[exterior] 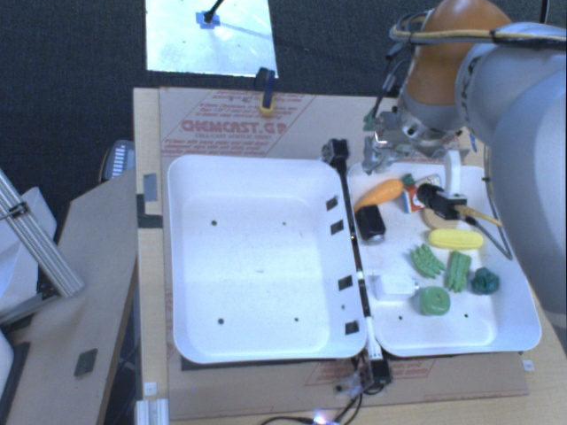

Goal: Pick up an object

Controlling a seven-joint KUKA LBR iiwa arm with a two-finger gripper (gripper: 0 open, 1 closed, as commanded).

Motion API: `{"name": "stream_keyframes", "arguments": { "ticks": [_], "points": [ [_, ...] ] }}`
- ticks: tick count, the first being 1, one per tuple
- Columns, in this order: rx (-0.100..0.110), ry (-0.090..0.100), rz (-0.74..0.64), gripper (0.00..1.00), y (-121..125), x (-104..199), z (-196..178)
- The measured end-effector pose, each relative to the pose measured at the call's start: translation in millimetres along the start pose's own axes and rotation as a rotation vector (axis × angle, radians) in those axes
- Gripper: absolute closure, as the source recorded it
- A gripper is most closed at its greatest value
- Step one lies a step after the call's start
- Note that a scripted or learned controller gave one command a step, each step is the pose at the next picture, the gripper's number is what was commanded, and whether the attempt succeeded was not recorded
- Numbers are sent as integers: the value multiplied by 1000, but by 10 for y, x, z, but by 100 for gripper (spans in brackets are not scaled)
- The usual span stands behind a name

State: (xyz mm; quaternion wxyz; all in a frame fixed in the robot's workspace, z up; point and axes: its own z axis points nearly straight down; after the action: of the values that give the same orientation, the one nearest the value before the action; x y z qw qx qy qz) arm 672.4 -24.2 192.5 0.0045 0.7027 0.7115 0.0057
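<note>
Carrot (379,191) lies ungrasped in right bin (518,321); claw (379,155) poised above far rim, its state cannot be told.

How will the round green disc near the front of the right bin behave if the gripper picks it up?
The round green disc looks like a small toy, so it is probably light. It lies flat and low, so it seems unlikely to roll or tip. Its low profile may give the fingers little to grip, so it could slip out.

Grey arm (523,104), orange band (447,42), yellowish cable, seemingly metallic wrist hardware.
</note>
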Motion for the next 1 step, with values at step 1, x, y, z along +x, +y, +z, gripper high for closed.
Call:
{"name": "stream_keyframes", "arguments": {
  "ticks": [1],
  "points": [
    [25,2,11,100,-1461,236,67]
  ]
}}
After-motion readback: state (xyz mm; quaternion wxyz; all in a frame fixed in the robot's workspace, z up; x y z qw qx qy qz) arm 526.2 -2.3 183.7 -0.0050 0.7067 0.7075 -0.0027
